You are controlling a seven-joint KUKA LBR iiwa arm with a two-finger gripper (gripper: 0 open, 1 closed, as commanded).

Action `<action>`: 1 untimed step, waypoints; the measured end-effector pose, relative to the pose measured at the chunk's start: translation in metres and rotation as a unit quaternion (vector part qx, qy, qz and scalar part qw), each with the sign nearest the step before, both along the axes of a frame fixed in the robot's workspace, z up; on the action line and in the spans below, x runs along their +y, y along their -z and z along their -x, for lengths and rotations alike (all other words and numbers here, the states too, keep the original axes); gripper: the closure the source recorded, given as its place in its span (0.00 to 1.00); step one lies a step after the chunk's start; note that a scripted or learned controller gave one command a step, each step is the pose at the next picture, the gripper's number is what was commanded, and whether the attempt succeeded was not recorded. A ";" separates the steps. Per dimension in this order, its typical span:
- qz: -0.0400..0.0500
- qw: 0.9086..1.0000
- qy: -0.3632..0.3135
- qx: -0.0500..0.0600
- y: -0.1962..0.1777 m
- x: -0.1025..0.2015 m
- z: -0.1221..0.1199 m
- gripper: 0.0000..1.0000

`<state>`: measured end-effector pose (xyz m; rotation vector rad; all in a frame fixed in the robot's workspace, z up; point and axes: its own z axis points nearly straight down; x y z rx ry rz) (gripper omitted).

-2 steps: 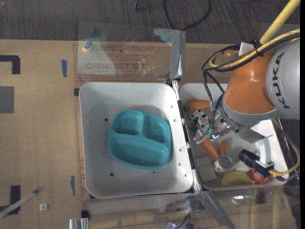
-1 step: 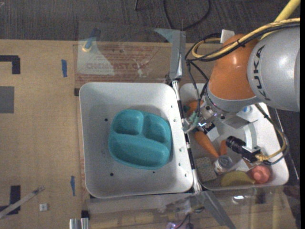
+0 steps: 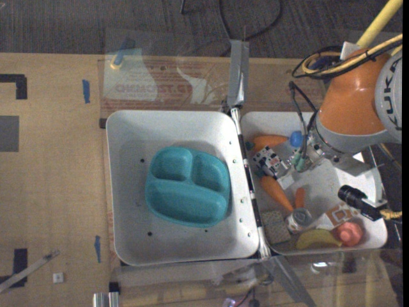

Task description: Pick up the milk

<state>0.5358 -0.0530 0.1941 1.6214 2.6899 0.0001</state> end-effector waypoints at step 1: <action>0.001 1.000 0.000 -0.002 -0.010 -0.001 -0.001 1.00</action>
